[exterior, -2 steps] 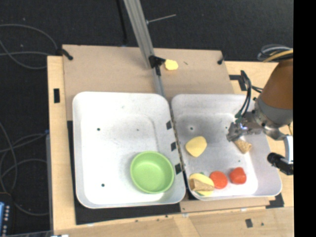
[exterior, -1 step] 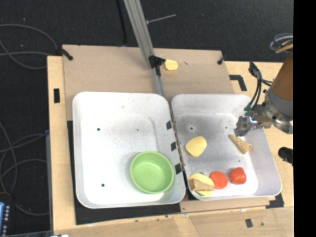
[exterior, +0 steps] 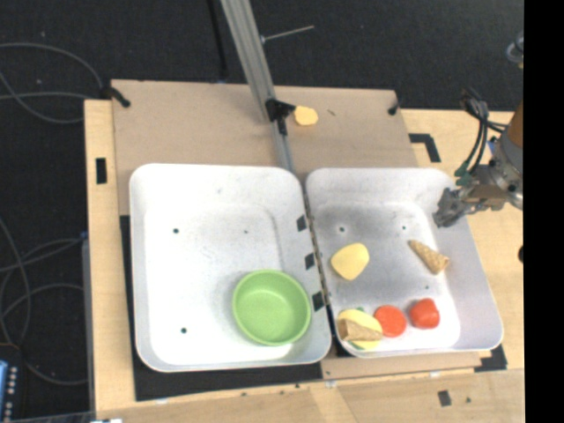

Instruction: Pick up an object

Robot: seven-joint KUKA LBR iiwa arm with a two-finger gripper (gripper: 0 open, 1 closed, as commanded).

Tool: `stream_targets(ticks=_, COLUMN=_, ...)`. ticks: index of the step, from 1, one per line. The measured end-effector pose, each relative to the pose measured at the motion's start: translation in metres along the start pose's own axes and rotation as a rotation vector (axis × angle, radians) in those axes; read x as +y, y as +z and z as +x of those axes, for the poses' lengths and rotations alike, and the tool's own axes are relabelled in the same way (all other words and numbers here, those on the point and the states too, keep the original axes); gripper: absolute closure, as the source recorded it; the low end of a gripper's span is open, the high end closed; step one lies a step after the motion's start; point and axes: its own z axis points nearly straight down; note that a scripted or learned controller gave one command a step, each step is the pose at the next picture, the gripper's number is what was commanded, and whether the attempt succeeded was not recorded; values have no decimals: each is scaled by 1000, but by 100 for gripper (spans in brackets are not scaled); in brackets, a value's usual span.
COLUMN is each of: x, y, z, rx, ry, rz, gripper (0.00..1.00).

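Risk: gripper hanging over far right rim of right bin, so a straight drop is likely striking the wall, not an object. Nearest candidate, tan wedge, is lying flat and thin; fingers probably sliding off. Two red pieces sitting close together near front wall, with yellow-and-tan lump beside them, crowding a grasp. Yellow lump sitting mid-bin, apart. Arm reaching in from right, wrist tilting toward bin. Claw state: cannot tell. Green bowl resting in left bin.
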Motion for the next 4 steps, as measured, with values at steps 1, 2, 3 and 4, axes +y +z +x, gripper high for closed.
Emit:
stream_targets(ticks=1, x=16, y=14, z=45, rx=2, ry=-2, rz=8, gripper=100)
stream_targets(ticks=2, x=23, y=12, z=97, rx=4, ry=-3, rz=8, gripper=100)
stream_targets(ticks=3, x=47, y=22, z=143, rx=2, ry=-2, rz=7, gripper=100)
stream_targets(ticks=4, x=58, y=28, z=183, rx=2, ry=-1, rz=7, gripper=100)
